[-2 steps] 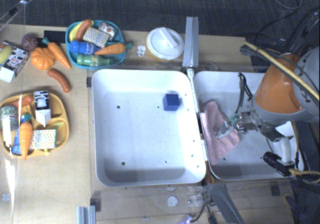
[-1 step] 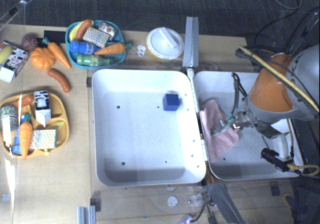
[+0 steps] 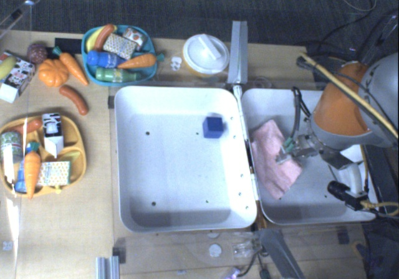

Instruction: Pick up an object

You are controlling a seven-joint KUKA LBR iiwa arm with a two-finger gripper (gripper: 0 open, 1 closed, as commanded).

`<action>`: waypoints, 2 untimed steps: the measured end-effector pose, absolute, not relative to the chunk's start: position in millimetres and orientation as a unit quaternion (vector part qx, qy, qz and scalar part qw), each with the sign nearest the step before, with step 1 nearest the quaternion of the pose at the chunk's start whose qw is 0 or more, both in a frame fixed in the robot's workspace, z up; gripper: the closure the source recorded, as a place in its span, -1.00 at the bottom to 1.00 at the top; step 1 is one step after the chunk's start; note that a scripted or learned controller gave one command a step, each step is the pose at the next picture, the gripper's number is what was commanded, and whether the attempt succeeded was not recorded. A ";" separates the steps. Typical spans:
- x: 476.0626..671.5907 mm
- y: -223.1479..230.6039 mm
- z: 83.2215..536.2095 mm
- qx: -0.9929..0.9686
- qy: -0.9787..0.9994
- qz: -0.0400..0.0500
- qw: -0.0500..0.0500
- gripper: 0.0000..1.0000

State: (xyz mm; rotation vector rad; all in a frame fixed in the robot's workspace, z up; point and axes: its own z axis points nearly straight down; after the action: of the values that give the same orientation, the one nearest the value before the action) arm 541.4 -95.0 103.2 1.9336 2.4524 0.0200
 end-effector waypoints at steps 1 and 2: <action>571.2 -38.5 185.0 0.554 0.833 0.001 0.002 1.00; 573.1 -15.2 214.9 0.417 0.909 0.001 0.003 1.00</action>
State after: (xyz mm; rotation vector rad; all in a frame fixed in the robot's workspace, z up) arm 573.1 -15.2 214.9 1.3086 2.8505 0.0039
